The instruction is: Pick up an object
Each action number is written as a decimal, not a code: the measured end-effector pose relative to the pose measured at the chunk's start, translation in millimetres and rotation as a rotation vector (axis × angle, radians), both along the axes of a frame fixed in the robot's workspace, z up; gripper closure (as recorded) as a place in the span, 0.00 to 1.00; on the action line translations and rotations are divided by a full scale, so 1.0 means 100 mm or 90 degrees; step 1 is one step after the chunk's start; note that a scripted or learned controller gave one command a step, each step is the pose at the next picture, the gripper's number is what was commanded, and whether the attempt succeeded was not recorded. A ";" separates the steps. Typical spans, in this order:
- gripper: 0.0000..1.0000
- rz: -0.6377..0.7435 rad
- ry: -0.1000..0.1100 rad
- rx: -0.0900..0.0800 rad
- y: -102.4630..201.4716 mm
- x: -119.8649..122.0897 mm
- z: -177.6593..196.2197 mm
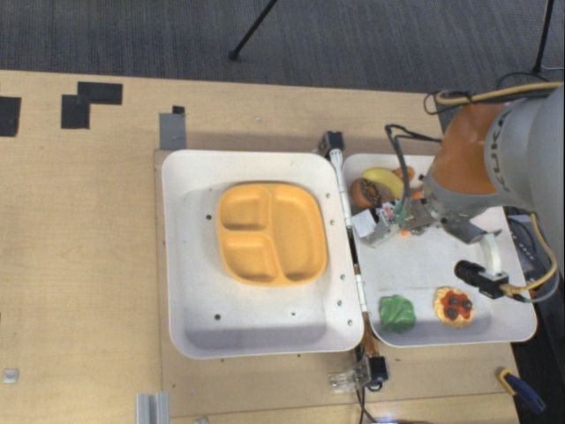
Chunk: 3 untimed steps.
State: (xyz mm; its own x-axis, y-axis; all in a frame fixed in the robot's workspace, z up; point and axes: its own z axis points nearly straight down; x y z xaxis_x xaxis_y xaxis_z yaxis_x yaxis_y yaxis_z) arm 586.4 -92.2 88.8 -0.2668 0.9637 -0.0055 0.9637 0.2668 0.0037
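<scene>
1. Hand [381,223]: low at the far-left corner of the right bin [424,268]; finger state cannot be told, metal parts and cable tangled together in view.
2. Banana [382,180]: just beyond the hand, against the far wall of the bin.
3. Brown rounded item [364,193]: just beyond the hand, touching the banana; contact with the hand cannot be told.
4. Green item [396,313]: well nearer the camera than the hand, at the near wall.
5. Small round item with red topping [453,306]: beside the green item, well apart from the hand.
6. Yellow divided tray [269,233]: in the left bin [190,263], across the bin walls from the hand.
7. Tabletop [79,263]: bare wood with dark patches.
8. Risk, judged: crowding in the corner likely to let the fingers strike the bin wall, or push banana and brown item apart rather than enclose either; rounded shapes likely to slip out on closing.
9. Writing, brands, labels: none readable.
</scene>
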 end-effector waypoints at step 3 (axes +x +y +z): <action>0.00 0.057 0.001 0.002 0.06 0.60 0.10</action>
